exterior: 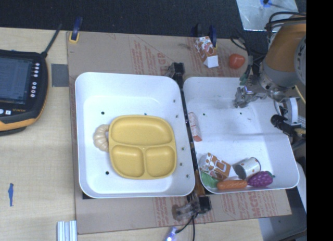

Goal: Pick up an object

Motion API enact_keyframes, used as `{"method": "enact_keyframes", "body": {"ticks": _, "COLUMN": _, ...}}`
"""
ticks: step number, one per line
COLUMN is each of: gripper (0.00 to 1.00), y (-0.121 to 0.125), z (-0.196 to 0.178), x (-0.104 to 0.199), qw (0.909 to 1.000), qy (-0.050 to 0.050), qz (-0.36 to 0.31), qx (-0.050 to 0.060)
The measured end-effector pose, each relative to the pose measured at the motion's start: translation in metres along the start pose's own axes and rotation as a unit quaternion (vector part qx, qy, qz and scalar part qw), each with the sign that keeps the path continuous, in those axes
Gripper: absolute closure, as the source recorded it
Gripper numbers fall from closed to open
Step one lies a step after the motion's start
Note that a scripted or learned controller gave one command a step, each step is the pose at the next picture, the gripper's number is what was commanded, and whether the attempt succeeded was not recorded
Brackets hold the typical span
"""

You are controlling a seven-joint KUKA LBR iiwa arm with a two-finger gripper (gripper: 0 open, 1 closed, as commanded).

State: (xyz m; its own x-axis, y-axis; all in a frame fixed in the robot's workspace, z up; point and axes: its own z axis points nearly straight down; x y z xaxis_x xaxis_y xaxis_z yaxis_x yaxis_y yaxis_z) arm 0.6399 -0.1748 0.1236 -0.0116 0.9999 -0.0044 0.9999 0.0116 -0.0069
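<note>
My gripper [241,99] hangs over the far part of the right bin [244,130], with no object between its fingers. At that bin's near edge lie a small patterned carton [214,166], a green plate piece [207,181], an orange carrot [232,185], a silver can [247,167] and purple grapes [260,179]. A slim pink packet [194,126] rests against the bin's left wall. The left bin [93,94] holds a yellow divided tray [141,146] and a beige shell-like toy [100,137] beside it.
Behind the bins, on the cardboard, stand a small carton [206,50] and a red tomato [236,60]. A pendant with an orange rim [21,91] lies at the left of the bench. Clips hold the bins at the centre seam.
</note>
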Motion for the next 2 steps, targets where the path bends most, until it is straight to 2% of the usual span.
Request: {"method": "enact_keyframes", "body": {"ticks": 2, "gripper": 1.00, "y": 0.000, "z": -0.021, "x": -0.002, "qw": 1.0000, "qy": -0.001, "qz": 0.000, "qx": -0.001}}
